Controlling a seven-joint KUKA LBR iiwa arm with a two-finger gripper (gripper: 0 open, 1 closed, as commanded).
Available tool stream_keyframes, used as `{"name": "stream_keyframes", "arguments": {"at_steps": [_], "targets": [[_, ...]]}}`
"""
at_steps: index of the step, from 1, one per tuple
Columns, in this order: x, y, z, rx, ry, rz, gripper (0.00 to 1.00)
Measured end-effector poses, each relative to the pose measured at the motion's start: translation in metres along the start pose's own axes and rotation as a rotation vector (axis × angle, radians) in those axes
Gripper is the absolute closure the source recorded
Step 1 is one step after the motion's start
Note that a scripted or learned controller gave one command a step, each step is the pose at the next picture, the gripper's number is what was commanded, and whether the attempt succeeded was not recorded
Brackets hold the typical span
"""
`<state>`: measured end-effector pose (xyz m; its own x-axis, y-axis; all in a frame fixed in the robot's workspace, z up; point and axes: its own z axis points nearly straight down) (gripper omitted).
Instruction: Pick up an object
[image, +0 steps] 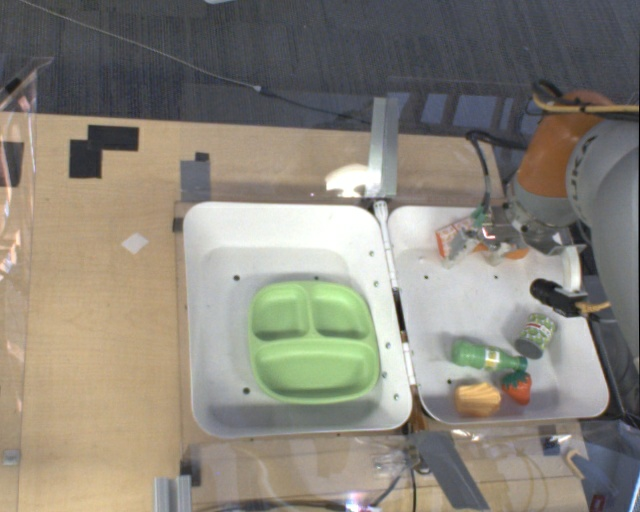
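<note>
My gripper (492, 236) hangs low over the far part of the right bin (440, 300), under the grey wrist with its orange band. Just left of it, touching or nearly touching, lies a small red and white packet (453, 239). Toward the near side of that bin a green bottle (485, 355) lies on its side. Beside the bottle are a small green-labelled can (537, 332), a red strawberry (516, 386) and a yellow-brown bun-like piece (478, 399).
The left bin (215, 300) holds a green divided plate (313, 340). A metal divider post (384, 150) stands behind the seam between the bins. The arm covers the right bin's far right corner.
</note>
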<state>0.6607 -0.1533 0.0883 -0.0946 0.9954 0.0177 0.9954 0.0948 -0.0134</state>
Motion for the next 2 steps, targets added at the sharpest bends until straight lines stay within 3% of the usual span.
{"name": "stream_keyframes", "arguments": {"at_steps": [1,2], "targets": [[0.005,-0.075,-0.066,-0.02,-0.019,0.012,0.0],[-0.05,-0.027,-0.002,-0.021,-0.022,-0.062,0.0]]}}
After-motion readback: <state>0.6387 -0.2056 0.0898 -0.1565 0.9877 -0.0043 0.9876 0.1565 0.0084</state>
